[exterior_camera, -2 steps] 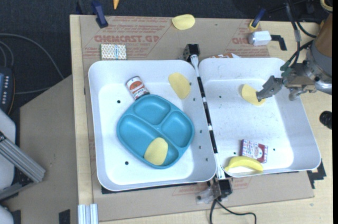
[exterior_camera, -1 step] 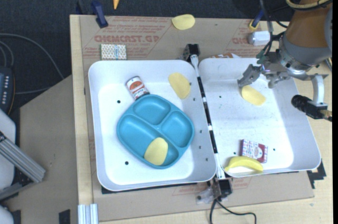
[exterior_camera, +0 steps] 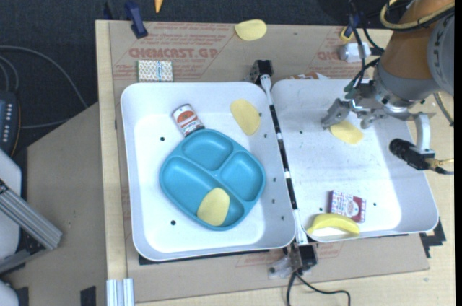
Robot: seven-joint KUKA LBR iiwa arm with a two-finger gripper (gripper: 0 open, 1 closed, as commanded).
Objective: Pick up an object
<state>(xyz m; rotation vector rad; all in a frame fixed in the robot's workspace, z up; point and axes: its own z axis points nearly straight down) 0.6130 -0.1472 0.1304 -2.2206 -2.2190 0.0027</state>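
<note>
Nearest the camera lies a banana (exterior_camera: 333,225) in the right bin (exterior_camera: 404,203), while the tool (exterior_camera: 351,117) hangs spread open, fingers straddling a yellow piece (exterior_camera: 347,132).

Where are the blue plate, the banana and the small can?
blue plate (exterior_camera: 189,175), camera view, bare left compartment
banana (exterior_camera: 333,225), camera view, middle of its curve
can (exterior_camera: 188,120), camera view, its label

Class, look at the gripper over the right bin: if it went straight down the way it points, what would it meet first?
Most likely the yellow chip lying right below the gripper in the right bin, though depth is hard to judge.
</note>
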